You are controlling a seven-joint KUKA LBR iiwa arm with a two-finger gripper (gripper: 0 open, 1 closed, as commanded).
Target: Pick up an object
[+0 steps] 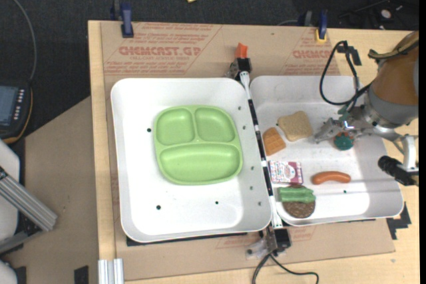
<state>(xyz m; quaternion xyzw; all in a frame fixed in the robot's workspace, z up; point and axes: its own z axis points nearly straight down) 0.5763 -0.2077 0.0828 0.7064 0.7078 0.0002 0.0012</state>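
I can read "CHEMCAST GP" in red print on the brown sheet covering the tabletop [166, 50], repeated behind both bins; the small pink-and-white carton [285, 173] has print too small to read. Left bin [133, 196] holds a green divided plate [198, 144]. Right bin [379, 206] holds the pickable stuff: bread slice [295, 125], orange-brown pastry [273, 140], carton, sausage [331, 177], green piece [297, 194] lying on a brown round patty [299, 209]. Gripper [341, 132] is down in the right bin, just right of the bread, with a small teal object [343, 141] right at its tip. I can't tell how far it's open or whether it has hold of the teal object.
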